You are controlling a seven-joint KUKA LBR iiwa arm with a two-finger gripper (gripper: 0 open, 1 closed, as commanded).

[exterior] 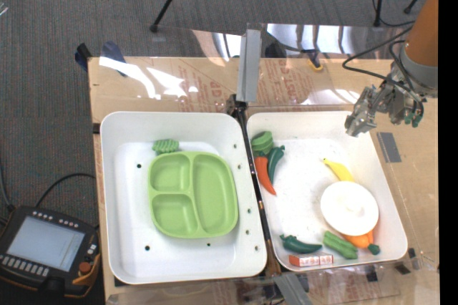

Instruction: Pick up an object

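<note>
My gripper (358, 126) hangs over the far right corner of the right bin (308, 126), above its rim, with nothing visible between its fingers. In that bin a white round plate (349, 207) lies at the right, a yellow banana (338, 170) just behind it. An orange carrot (360, 239) pokes out under the plate's near edge, next to a green cucumber (339, 245). Along the left wall sit a green round piece (261, 141), a dark green pepper (275, 159) and an orange-red carrot (264, 175). Another dark green pepper (300, 245) lies near the front.
The left bin (122, 225) holds a green divided tray (193, 194) and a small green ridged piece (166, 146) behind it. A small red and white box (310, 260) rests at the right bin's front wall. A pendant with a screen (44, 246) sits at lower left.
</note>
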